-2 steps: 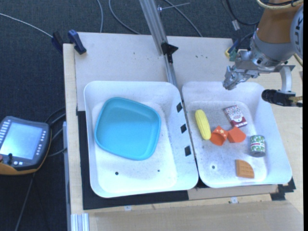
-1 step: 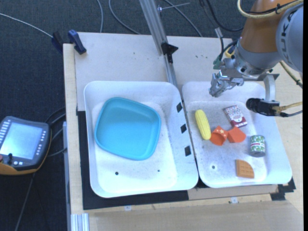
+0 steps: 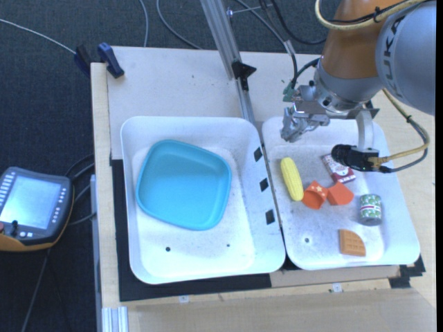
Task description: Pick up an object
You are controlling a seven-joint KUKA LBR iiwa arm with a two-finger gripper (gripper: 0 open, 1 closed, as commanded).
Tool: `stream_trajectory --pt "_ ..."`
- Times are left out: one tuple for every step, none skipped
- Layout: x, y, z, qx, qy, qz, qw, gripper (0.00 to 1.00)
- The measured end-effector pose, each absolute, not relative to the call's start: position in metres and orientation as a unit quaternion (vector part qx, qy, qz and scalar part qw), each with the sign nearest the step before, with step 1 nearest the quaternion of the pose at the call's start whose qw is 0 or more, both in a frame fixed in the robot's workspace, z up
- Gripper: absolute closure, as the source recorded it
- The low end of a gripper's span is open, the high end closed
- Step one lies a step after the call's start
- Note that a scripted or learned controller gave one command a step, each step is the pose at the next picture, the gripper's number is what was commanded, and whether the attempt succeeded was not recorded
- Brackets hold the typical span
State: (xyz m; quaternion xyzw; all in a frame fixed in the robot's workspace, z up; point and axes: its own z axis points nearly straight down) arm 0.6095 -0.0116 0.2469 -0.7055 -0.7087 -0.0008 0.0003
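Though the arm hides part of the red packet point(image 3: 339, 169), the gripper point(image 3: 294, 126) hangs with nothing between its narrowly parted fingers just above the corn cob point(image 3: 291, 178) in the right bin point(image 3: 398, 244), on a pale bench point(image 3: 173, 81).

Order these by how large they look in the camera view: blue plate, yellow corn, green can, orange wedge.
1. blue plate
2. yellow corn
3. green can and orange wedge: they look about alike, so I leave them unranked.

1. A pale wooden surface point(image 3: 173, 88) is sitting on dark carpet point(image 3: 41, 102).
2. Grey cables point(image 3: 138, 9) are trailing across the carpet.
3. A handheld control pendant point(image 3: 31, 206) is lying at the left.
4. An aluminium post point(image 3: 220, 26) is rising from the surface.
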Motion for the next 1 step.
stream_trajectory --pt "0.5928 0.0459 0.2514 -0.705 -0.709 -0.0006 0.001 1.00"
